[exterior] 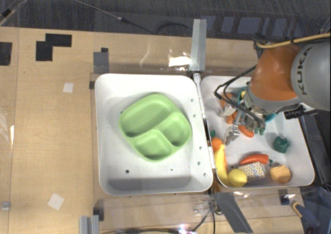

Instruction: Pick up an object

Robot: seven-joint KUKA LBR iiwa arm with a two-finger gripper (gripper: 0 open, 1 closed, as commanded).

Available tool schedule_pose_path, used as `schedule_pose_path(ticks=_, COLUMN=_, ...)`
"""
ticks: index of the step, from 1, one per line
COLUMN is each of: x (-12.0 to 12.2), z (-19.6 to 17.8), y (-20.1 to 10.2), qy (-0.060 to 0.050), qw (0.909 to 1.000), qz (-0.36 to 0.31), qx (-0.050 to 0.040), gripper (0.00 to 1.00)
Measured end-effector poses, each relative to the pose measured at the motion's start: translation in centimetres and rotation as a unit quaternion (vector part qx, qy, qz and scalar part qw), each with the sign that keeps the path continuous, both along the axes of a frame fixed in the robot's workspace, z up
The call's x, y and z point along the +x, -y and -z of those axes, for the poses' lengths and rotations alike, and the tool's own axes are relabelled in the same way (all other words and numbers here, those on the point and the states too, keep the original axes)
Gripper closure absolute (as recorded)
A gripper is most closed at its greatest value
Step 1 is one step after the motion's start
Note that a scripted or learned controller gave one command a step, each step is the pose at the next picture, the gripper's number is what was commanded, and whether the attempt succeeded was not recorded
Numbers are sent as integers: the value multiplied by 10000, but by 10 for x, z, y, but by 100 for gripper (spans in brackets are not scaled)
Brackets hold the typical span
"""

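Note:
My gripper [242, 126] hangs low in the right bin [301, 124], near its middle left, under the orange wrist band. A small orange-red object [247, 133] lies right beside it, partly covered by the gripper; I cannot tell whether they touch. Along the bin's front lie a yellow banana [221, 163], a yellow lemon-like piece [237, 177], a red-orange pepper-like piece [254, 159], a patterned object [253, 171] and a tan piece [281, 174]. A dark green object [281, 144] sits to the gripper's right. A small orange piece [216, 144] rests by the bin's left wall.
The left bin [109, 124] holds a green divided plate [155, 127], tilted. A metal post [198, 46] stands at the back between the bins. Black cables loop off the wrist above the right bin's back half.

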State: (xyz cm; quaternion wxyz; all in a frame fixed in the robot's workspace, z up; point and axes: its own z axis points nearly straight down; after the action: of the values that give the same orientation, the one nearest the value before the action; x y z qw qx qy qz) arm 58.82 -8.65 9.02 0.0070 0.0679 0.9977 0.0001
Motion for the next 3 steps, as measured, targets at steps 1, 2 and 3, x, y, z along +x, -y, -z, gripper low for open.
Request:
schedule_pose_path(ticks=1, x=5, z=-16, y=-1, qy=77, qw=10000, qz=-31, qx=-8, gripper=100)
schedule_pose_path(ticks=2, x=5, z=-15, y=-1, qy=73, qw=10000, qz=-33, qx=-7, gripper=0)
schedule_pose_path(ticks=3, x=-17, z=0, y=-4, qy=18, qw=10000, qz=-91, qx=-10, gripper=0)
